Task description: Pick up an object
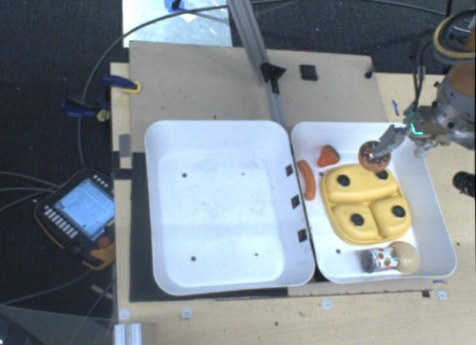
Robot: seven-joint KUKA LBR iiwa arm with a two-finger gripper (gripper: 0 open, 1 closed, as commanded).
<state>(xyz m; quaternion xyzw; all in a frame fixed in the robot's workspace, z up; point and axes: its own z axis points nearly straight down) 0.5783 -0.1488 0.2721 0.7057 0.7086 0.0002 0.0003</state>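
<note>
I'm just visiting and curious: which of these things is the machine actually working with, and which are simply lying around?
Part of the job:
- claw, low over the right bin
- brown round piece under it
- yellow block
- orange sausage shape
- red wedge
- small can
- tan ball

Just lying about:
- left bin
- handheld screen
- clamps

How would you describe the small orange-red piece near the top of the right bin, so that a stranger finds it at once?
Look in the right bin, the one that holds a large yellow tray with dark dots. Just beyond the tray's upper left corner lies the small orange-red wedge. It is short and roughly triangular, unlike the long orange sausage beside it near the bin's left wall.
</note>
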